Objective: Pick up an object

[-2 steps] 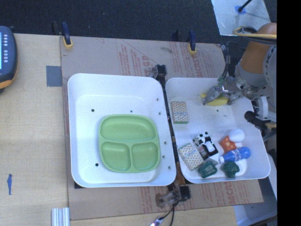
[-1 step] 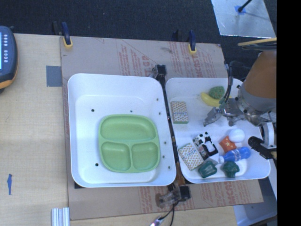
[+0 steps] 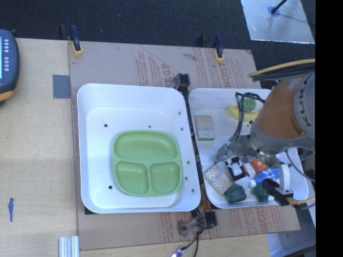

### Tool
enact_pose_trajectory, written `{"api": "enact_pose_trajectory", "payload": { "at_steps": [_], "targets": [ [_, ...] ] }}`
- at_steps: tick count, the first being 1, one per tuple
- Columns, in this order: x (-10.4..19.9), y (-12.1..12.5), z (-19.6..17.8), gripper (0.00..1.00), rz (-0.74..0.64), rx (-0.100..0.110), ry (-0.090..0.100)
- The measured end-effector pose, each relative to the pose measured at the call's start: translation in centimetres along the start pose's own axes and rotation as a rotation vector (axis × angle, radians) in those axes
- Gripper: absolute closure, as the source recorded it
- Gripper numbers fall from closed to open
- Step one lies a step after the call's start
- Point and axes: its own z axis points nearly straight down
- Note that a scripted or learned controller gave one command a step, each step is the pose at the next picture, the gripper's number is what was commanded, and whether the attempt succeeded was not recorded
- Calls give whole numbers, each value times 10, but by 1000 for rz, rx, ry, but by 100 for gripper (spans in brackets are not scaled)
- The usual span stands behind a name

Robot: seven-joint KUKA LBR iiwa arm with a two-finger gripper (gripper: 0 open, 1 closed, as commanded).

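Left bin (image 3: 91, 143): green three-compartment tray (image 3: 147, 162), smooth moulded plastic, rigid, lying flat.

Right of that tray, right bin (image 3: 203, 98): two patterned pads (image 3: 204, 127), probably soft and light; dark green lump (image 3: 235, 194); yellow piece (image 3: 234, 111); red-and-blue tube (image 3: 263, 171).

My pincer (image 3: 234, 157) sits low among these; how wide it stands I cannot tell. Best candidate, I judge: nearer patterned pad (image 3: 217, 179), taken across its short edges, likely compressible, unbreakable.
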Motion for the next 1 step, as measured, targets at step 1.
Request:
{"api": "enact_pose_trajectory", "payload": {
  "at_steps": [1],
  "targets": [
    [-4, 2, -13, 100, 2, -5, -5]
  ]
}}
